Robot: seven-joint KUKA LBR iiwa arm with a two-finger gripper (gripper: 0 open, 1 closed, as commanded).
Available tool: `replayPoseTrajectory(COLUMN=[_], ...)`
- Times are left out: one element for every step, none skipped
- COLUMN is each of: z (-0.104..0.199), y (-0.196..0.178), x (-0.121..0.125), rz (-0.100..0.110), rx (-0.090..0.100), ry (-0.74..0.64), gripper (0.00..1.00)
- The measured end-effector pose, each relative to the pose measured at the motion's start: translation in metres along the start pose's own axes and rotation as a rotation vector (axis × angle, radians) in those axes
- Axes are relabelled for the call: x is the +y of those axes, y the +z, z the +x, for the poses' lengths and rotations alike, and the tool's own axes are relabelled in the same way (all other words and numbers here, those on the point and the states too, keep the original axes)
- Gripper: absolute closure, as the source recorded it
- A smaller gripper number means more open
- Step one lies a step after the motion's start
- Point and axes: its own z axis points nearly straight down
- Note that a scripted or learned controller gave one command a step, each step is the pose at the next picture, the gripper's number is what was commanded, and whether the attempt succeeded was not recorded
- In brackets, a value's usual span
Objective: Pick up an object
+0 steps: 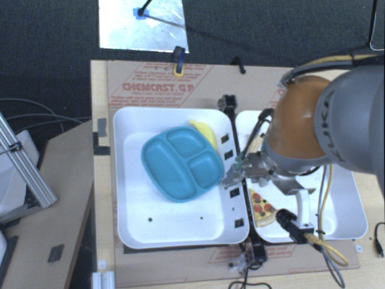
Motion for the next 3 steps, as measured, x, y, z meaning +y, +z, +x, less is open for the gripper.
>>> replayPoseTrajectory(z=[-0.011, -0.01, 0.061], y=[-0.12, -0.125, -0.16], x=[0.001, 0.001, 0.001], rz=[-0.012, -0.005, -0.003], rx=[0.0, -0.001, 0.001], ry=[0.002, -0.004, -0.003], gripper=[0.0, 1.0, 1.0])
